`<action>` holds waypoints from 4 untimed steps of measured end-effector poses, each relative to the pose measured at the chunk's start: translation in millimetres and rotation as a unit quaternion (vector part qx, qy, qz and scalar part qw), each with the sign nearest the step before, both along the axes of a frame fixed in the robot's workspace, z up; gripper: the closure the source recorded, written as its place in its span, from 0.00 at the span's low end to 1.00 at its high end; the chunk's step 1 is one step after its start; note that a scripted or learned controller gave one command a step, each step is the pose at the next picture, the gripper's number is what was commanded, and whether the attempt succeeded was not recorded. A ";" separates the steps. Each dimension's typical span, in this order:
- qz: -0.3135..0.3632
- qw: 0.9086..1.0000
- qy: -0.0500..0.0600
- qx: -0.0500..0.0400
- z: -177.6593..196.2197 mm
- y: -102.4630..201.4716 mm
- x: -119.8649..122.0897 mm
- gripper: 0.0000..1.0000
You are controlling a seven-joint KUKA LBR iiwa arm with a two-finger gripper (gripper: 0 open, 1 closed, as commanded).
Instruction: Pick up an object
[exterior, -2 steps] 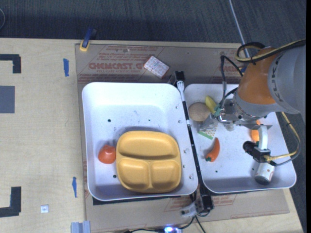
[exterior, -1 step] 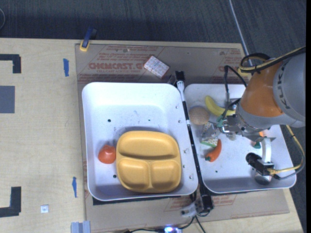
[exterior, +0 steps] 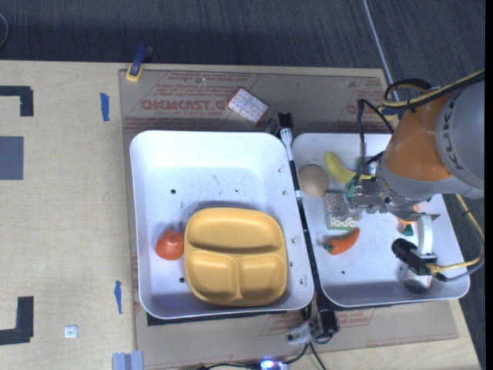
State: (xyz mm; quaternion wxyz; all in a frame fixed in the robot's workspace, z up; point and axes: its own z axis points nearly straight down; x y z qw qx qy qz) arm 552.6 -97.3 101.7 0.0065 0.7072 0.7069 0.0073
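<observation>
The arm enters from the right and its gripper (exterior: 362, 199) hangs over the right bin (exterior: 385, 295), low above the cluster of small things near that bin's left half. Whether the tool is wide or narrow cannot be told, since the wrist housing covers it from above. Directly below and a little to the left of the gripper lies a small grey-and-green block (exterior: 337, 210), seemingly touching or just beside the tool. Just below that rests a carrot (exterior: 341, 242), its long axis slanting from lower left to upper right. A yellow banana (exterior: 337, 166) lies just above and left of the gripper, and a tan egg-shaped piece (exterior: 313, 180) further left, near the bin wall. The nearest candidate appears to be the block, so the coming move is probably a short descent, shifted slightly left.
</observation>
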 end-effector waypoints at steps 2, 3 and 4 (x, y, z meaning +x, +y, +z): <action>0.001 1.000 0.009 -0.001 83.5 48.9 86.5 0.00; 0.000 1.000 0.009 -0.001 -16.0 -9.4 39.6 0.00; 0.000 1.000 0.009 -0.001 -15.9 -0.7 -22.7 0.00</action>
